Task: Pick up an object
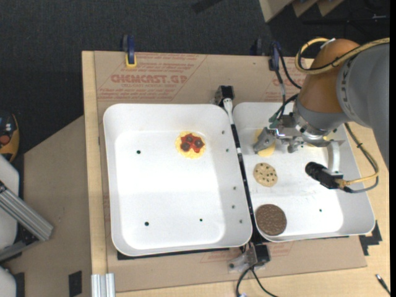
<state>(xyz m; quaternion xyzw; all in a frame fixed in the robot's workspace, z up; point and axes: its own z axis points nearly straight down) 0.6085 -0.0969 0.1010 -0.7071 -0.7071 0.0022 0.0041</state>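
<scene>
Cardboard sheeting (93, 166) covers the bench, and on it sit two shallow white bins side by side, with dark carpet beyond. Taking the chocolate-chip cookie (265, 174) in the right bin (346, 221) as the landmark, the likeliest target is a small yellow object (266, 145) just above it, toward the bin's far wall. The gripper (270, 140) is low over that yellow piece and appears to touch or overlap it, but I cannot tell whether anything sits between its fingers or how they stand, since the wrist hardware hides them. Below the cookie, near the bin's front rim, lies a dark brown round disc (271, 219), well apart from the gripper. To the cookie's right a black fitting with a cable (322, 174) hangs from the arm (334, 85), which bends in from the right with its orange band above the wrist. To the cookie's left, across the divider, the left bin (124, 228) holds a small tart-like item with a red top (191, 144), lying alone near its upper middle. As a judgement, the task is at the approach or grasp stage: the arm is down at an object, yet nothing is visibly lifted, so securing a hold and raising it clear of the bin floor remain to be done.
</scene>
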